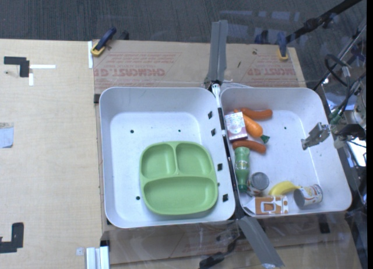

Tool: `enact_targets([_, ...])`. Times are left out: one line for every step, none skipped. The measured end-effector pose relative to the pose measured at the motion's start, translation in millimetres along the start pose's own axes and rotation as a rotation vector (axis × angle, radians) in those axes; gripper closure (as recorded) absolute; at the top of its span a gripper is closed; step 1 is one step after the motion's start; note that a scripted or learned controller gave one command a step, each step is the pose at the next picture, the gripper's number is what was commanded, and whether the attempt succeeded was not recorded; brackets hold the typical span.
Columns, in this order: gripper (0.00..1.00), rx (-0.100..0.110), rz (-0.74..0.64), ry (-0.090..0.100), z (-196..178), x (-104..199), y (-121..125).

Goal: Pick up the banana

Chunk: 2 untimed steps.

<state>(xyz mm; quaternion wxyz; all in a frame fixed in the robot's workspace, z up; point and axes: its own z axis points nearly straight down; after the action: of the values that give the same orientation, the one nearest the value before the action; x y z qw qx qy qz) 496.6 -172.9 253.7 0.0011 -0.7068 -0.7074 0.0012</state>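
Note:
The yellow banana (283, 188) lies near the front of the right bin (291, 105), curved, between a silver can (259, 181) and a small labelled tin (309, 195). An orange-and-white carton (271, 206) lies just in front of it. My gripper (313, 136) hangs at the bin's right side, farther back than the banana and to its right, apart from it. Nothing shows in it.
Along the right bin's left wall lie an orange carrot (253, 126), two reddish sausages (257, 113), a red-and-white box (235, 125) and a green bottle (242, 166). The left bin (116, 145) holds a green divided plate (179, 178). Cables hang at the far right.

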Motion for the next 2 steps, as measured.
enact_targets([0.00, -0.002, 0.074, 0.001, 162.3, 20.0, -18.7])
enact_targets([1.00, -0.001, 0.078, 0.001, 153.6, 19.2, -18.9])
